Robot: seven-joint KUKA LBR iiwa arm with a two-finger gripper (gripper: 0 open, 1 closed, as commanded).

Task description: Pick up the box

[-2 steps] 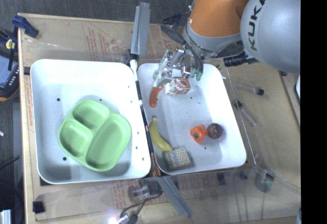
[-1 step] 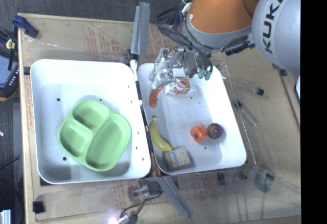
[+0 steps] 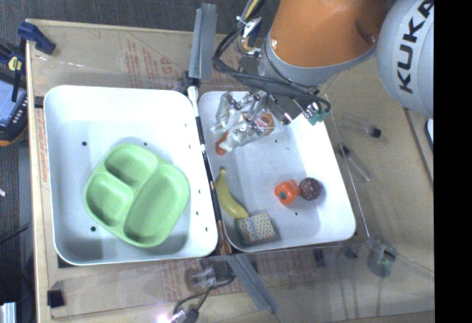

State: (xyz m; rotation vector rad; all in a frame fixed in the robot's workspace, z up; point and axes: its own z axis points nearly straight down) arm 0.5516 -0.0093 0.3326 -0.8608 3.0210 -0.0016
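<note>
The box [image 3: 257,227] lies at the near rim of the right bin [image 3: 332,226], well below and slightly left of the jaws [image 3: 247,122], its long axis slanting across the corner; a banana [image 3: 230,200] sits just beside it, between it and the jaws; an orange piece [image 3: 286,192] and a dark ball [image 3: 310,189] lie off to the right; the arm reaches in from the far right, wrist hanging over the bin's far end; whether the jaws are spread or pressed together I cannot tell.

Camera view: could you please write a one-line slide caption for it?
KUKA arm's gripper hovers over the right white bin near a yellow banana and small patterned box; green divided plastic tray fills left bin.
</note>
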